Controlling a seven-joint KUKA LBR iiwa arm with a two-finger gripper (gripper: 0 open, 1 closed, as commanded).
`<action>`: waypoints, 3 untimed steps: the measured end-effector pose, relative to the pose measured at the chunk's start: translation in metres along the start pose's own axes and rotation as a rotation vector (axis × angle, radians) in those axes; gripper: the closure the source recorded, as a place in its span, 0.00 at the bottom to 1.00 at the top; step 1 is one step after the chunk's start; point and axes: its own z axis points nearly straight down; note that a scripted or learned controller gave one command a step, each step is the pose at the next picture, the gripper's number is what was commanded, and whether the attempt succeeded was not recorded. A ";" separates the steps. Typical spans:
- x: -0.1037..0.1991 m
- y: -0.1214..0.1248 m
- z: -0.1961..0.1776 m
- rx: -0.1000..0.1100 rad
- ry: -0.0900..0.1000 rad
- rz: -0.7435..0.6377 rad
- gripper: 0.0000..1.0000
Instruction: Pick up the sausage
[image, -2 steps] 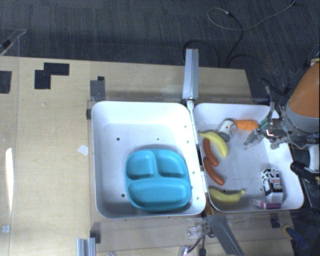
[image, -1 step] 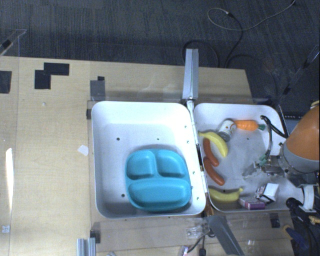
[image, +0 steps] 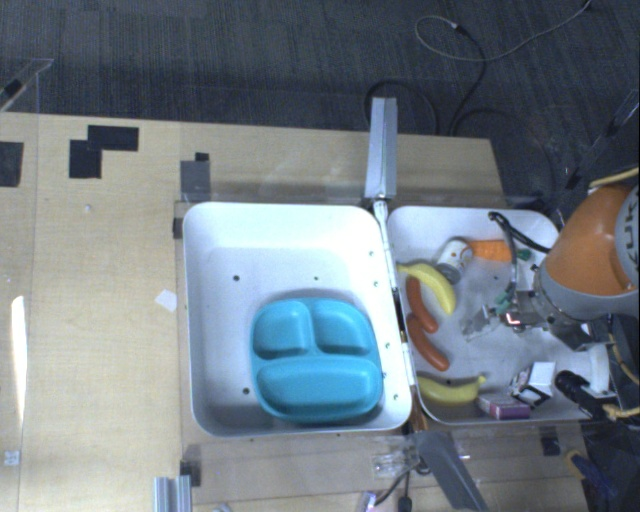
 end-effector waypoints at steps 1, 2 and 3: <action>-0.045 -0.036 0.000 0.000 0.000 -0.074 0.00; -0.044 -0.039 -0.071 0.011 -0.003 0.852 0.00; -0.039 -0.036 -0.187 0.008 -0.001 0.524 0.00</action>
